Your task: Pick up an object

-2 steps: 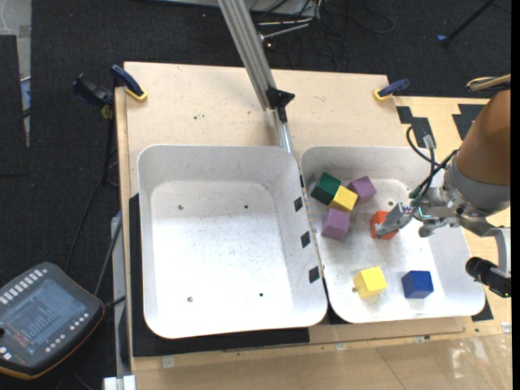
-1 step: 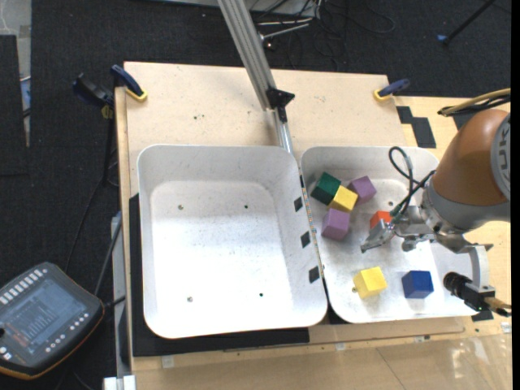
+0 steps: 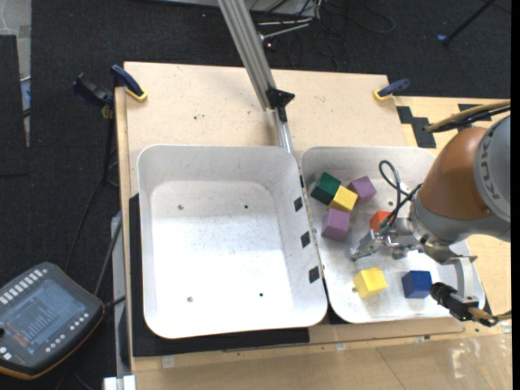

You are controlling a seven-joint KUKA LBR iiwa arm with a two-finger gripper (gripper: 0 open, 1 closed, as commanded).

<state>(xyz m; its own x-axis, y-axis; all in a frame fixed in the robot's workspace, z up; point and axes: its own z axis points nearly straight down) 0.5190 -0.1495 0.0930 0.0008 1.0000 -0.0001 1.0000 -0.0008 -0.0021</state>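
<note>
Below, tool (image 3: 367, 246) low beside orange block (image 3: 379, 218), finger state impossible to tell.

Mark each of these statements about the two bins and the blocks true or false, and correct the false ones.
1. All the blocks lie in the right bin. True.
2. There are two yellow blocks. True: one beside the green block, one near the front.
3. The blue block sits on the green block. False: it lies apart, on the bin floor near the front.
4. The arm reaches over the left bin. False: it is over the right bin.
5. There is one purple block. False: two, one and another.
</note>
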